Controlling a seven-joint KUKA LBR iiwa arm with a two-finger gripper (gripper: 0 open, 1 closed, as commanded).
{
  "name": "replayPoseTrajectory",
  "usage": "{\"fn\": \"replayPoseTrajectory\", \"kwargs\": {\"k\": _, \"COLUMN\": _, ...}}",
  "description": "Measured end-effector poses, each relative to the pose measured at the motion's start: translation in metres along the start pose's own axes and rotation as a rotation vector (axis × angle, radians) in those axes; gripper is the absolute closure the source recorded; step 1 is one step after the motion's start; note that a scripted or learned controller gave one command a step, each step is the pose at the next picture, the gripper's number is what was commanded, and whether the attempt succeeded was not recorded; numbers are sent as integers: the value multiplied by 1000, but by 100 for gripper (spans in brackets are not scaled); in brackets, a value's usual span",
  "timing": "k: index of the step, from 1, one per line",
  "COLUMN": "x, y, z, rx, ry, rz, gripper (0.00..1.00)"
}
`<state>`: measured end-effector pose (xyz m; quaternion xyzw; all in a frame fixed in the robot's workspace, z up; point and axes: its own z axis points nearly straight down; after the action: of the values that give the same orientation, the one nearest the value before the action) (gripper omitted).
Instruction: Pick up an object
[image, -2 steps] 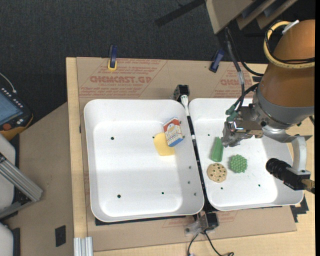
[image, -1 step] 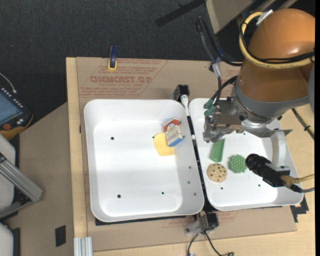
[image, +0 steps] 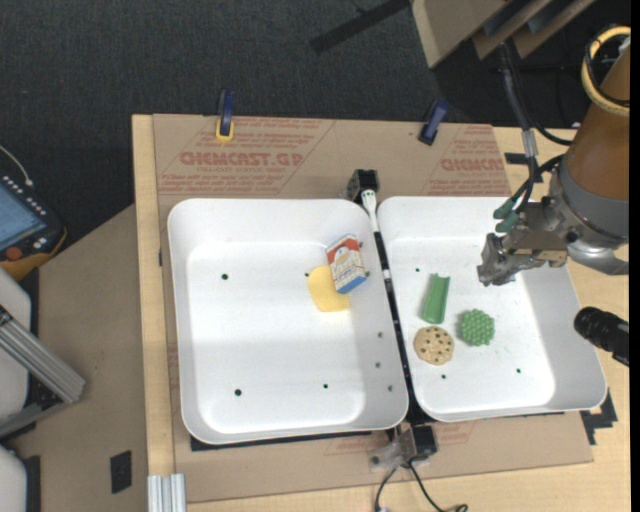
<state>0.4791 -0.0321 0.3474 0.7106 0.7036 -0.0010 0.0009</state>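
In the right bin (image: 560, 395) lie a green stick-shaped block (image: 435, 297), a round tan cookie with dark dots (image: 433, 345) and a bumpy green ball (image: 476, 327). The left bin (image: 200, 300) holds a yellow piece (image: 326, 291) with a small red, white and blue carton (image: 346, 264) leaning on it. My gripper (image: 496, 272) hangs over the right bin's upper right part, above and to the right of the green block. Nothing shows between its fingertips.
Both bins rest on a brown cardboard sheet (image: 300, 155) clamped at the back by two blue clips (image: 226, 118). A black bracket (image: 362, 184) sits between the bins at the back. Cables hang near my arm at the right.
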Motion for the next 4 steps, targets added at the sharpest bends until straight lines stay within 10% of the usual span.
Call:
{"fn": "replayPoseTrajectory", "kwargs": {"k": 1, "x": -43, "y": -3, "z": 144, "rx": 16, "ry": 2, "rz": -3, "gripper": 100}}
{"fn": "replayPoseTrajectory", "kwargs": {"k": 2, "x": -13, "y": 75, "z": 3, "rx": -21, "ry": 1, "rz": -16, "gripper": 100}}
{"fn": "replayPoseTrajectory", "kwargs": {"k": 3, "x": -23, "y": 19, "z": 95, "rx": 12, "ry": 4, "rz": -8, "gripper": 100}}
{"fn": "replayPoseTrajectory", "kwargs": {"k": 4, "x": -63, "y": -1, "z": 108, "rx": 4, "ry": 3, "rz": -6, "gripper": 100}}
